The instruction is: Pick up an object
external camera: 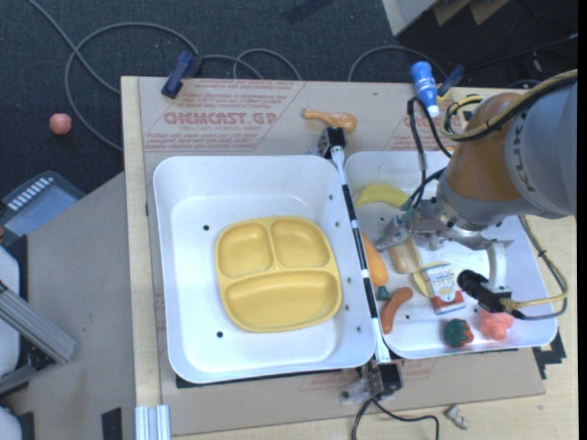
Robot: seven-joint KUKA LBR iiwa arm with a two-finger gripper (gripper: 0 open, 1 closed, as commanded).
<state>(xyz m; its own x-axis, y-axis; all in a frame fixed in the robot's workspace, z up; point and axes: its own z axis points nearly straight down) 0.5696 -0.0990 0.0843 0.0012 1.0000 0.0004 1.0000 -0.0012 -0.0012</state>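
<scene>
The right bin (523, 337) holds several small items: a yellow banana (380, 195), an orange carrot (374, 262) along its left wall, a red-orange sausage (394, 308), a tan lump (404, 258), a small printed packet (439, 282), a red and green strawberry-like piece (459, 333) and a pink piece (496, 325). My gripper (401, 232) is low in this bin, just above the tan lump and right of the carrot, below the banana. The arm covers the bin's upper right part. I see nothing clearly held.
The left bin (183, 273) carries a yellow divided plate (275, 273). A tan piece (330, 117) lies on the board behind the bins. Blue clamps (179, 73) and cables sit at the board's back edge. A black divider rail (353, 236) runs between the bins.
</scene>
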